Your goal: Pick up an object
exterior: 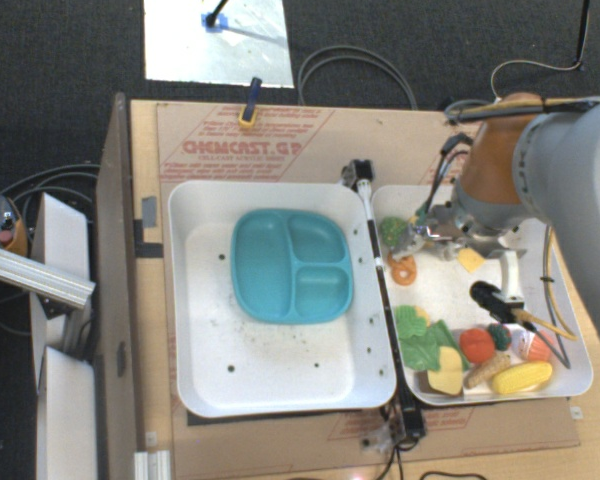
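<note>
The gripper (420, 236) hangs low in the right bin (435, 298), and whether it grasps anything I cannot tell. Just beside it lies the orange ring (404, 271): looks light, stiff, slick plastic, so pinch across its rim.

Beyond my left bin (280, 200), on the brown board (240, 138) that lies under both bins, I can read red print: the large word looks like "CHEMCAST GP" (242, 149), running along the board just behind that bin's far rim. Smaller red lines sit above and below that word, but they are too fine for me to make out.
</note>
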Robot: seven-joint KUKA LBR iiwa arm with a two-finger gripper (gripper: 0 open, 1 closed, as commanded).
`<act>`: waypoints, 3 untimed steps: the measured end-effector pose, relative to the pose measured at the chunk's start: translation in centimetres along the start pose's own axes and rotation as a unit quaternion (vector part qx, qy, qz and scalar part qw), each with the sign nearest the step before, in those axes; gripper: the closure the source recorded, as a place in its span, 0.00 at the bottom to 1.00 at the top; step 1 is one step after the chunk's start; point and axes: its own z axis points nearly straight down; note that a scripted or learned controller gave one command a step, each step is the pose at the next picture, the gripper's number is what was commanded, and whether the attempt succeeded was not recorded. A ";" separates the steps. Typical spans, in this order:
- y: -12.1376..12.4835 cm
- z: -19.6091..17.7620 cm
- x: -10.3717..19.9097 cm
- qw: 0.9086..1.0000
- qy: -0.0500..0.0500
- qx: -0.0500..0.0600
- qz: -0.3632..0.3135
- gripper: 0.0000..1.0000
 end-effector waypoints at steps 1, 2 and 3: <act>-1.6 -0.1 0.0 1.000 0.000 0.000 0.003 0.00; 2.1 0.1 -0.1 1.000 0.000 0.000 0.001 0.00; 4.2 0.0 -0.1 1.000 0.000 0.003 0.001 0.00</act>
